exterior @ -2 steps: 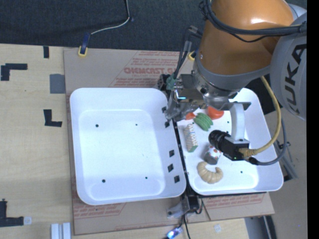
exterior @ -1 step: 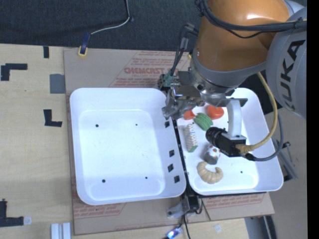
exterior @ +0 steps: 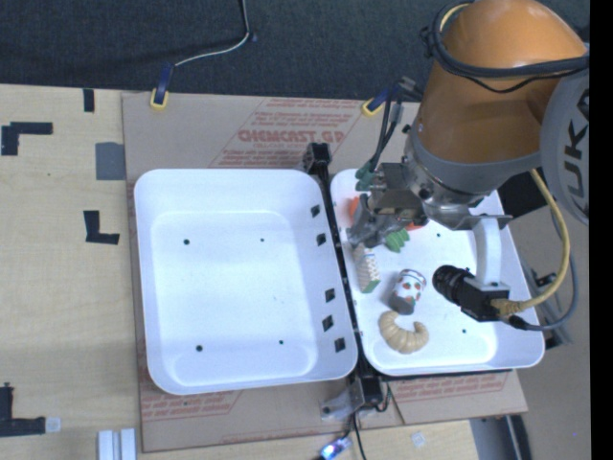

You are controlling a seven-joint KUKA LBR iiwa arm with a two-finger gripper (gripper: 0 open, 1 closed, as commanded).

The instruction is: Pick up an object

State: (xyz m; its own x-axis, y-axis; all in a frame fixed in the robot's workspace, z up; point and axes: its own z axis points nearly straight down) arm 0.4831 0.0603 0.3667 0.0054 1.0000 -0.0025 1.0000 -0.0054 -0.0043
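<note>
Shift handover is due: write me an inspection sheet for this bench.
Surface: two white bins side by side, left bin and right bin, on a cardboard sheet.
Job's things: right bin holds a tan curved piece, a small grey-and-red object, a green piece and a pale ribbed piece.
Clutter: black tape marks on the bench.
Grippers: gripper low over the right bin's left side.
Cables: white cable at the back; yellow cable beside the arm.
Surroundings: dark backdrop.
</note>
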